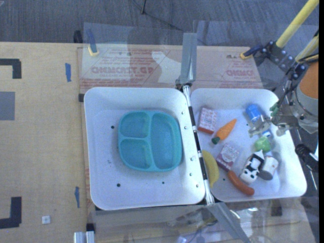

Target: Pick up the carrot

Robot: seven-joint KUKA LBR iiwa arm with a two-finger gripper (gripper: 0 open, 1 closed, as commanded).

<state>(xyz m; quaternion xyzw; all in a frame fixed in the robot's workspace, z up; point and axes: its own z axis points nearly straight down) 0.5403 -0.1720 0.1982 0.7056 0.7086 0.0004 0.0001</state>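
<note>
The carrot (225, 130), orange with a green tip at its lower left end, lies slanted in the upper middle of the right bin (291, 186). My gripper (261, 127) hangs over the right part of that bin, to the right of the carrot and apart from it. Its metal fingers (256, 129) stick out leftward near a blue object (253, 111) and a green object (262, 145). Nothing shows between the fingers.
The right bin also holds a pink-and-white box (207, 120), a second small box (229, 155), a banana (211, 168), a red sausage-like piece (240, 183) and a black-and-white cow toy (252, 167). A teal divided plate (150, 140) lies in the left bin (101, 186).
</note>
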